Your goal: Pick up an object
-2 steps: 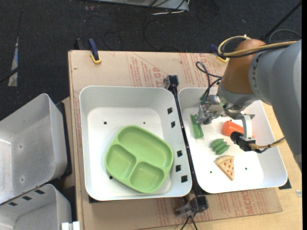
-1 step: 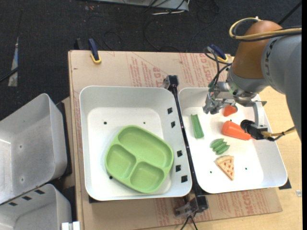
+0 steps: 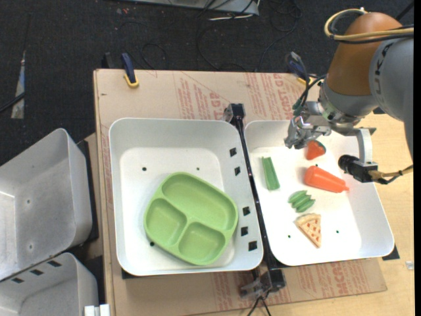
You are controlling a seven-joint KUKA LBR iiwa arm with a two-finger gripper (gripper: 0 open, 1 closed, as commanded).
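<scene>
Camera view, tool [image 3: 301, 135] near right bin [image 3: 368, 252] rim

Bright even overhead light, white bins [image 3: 176, 133] near glare, soft short shadows under the green tray [image 3: 191, 218], dark dim floor [image 3: 59, 38] around, slight overall softness, arm [image 3: 368, 51] slightly blurred

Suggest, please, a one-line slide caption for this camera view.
KUKA arm's tool hovers by a small red toy in the right bin; a green divided tray lies in the left bin.
</scene>
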